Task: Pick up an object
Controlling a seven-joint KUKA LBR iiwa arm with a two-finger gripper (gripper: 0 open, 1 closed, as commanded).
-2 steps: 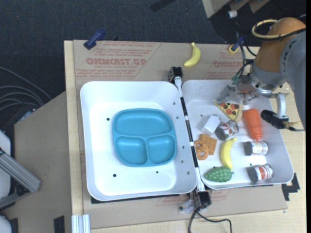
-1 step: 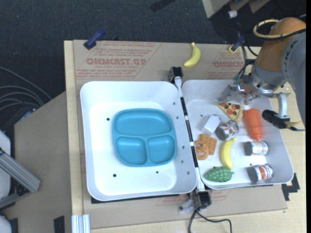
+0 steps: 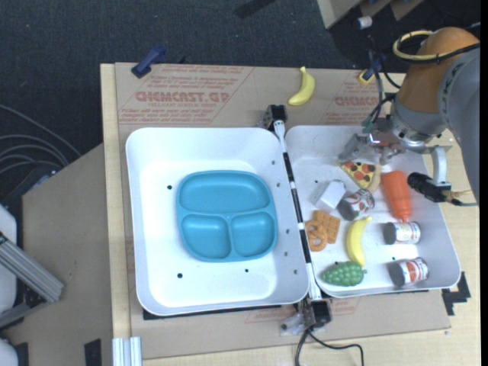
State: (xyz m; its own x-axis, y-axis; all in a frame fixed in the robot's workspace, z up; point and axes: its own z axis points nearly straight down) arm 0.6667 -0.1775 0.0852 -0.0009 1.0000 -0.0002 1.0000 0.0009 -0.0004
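1. Green grapes (image 3: 342,274) are seen nearest, at the front edge of the right bin (image 3: 448,239).
2. At the back of that bin the fingers (image 3: 357,147) are judged to be spread, with nothing seen between them, poised just over the pizza slice (image 3: 361,173).
3. The slice (the likeliest target, being closest) would best be approached by a straight descent. The fingers should then be closed across its narrower width. As it lies so flat, the bin floor must nearly be reached.
4. The orange carrot (image 3: 396,194) just beside the slice should be kept clear of during closing.
5. The slice is seen as a flat yellow wedge with red spots, lying level on the white floor.
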